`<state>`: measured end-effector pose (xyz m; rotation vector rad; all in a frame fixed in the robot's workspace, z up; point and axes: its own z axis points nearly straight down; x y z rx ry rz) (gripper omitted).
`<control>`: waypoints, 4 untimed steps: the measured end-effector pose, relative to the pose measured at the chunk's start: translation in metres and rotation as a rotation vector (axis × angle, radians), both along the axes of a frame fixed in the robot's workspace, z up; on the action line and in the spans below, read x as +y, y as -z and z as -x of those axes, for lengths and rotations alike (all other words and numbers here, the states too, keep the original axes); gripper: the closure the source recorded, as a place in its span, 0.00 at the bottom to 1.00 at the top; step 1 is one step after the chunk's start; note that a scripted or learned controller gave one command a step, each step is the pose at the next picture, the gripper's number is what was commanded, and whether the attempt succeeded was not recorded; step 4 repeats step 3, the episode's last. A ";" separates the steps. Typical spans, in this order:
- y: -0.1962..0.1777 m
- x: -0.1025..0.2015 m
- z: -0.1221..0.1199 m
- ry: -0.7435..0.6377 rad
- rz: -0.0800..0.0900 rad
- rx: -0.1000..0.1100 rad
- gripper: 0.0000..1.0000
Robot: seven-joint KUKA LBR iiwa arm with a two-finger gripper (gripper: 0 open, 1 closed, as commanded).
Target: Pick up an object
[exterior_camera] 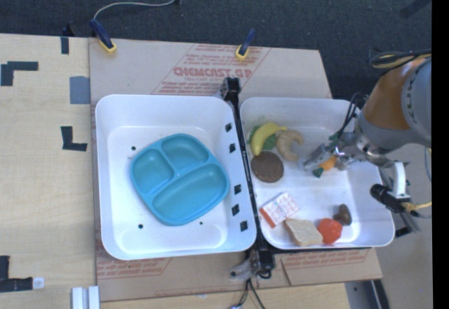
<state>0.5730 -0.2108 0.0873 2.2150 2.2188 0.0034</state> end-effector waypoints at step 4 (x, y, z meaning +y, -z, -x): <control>-0.097 0.132 -0.028 0.000 -0.004 0.007 1.00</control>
